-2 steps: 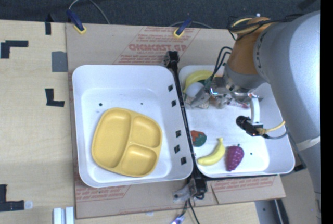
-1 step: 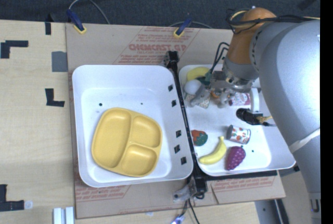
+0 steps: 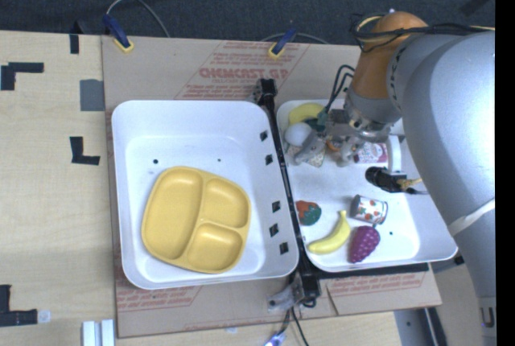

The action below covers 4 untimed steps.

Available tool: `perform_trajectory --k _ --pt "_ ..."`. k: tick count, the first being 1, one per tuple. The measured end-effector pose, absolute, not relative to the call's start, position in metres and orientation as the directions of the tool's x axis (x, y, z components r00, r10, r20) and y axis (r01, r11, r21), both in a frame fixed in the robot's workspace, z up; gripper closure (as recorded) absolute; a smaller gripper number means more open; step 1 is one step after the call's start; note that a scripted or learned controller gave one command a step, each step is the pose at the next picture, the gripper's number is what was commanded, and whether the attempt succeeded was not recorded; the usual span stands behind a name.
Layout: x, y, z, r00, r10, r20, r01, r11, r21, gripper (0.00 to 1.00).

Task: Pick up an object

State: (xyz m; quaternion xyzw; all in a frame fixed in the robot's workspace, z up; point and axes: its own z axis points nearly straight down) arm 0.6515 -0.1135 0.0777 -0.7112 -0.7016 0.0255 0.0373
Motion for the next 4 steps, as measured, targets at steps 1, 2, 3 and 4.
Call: perform_trajectory --k 1,2,3,4 --pt "0.652 -0.113 0.078 0.014 1.000 0.013 0.996 -0.013 -0.087 0.00" --pt "0.656 -0.111 0.079 0.011 1.000 0.002 0.998 -0.011 -0.058 0.00" --pt "0.666 -0.117 0.084 0.002 1.000 0.000 1.000 -0.002 -0.013 0.00" --pt "0.667 -0.095 0.084 -0.001 1.000 -0.002 1.000 0.001 -0.007 0.00"
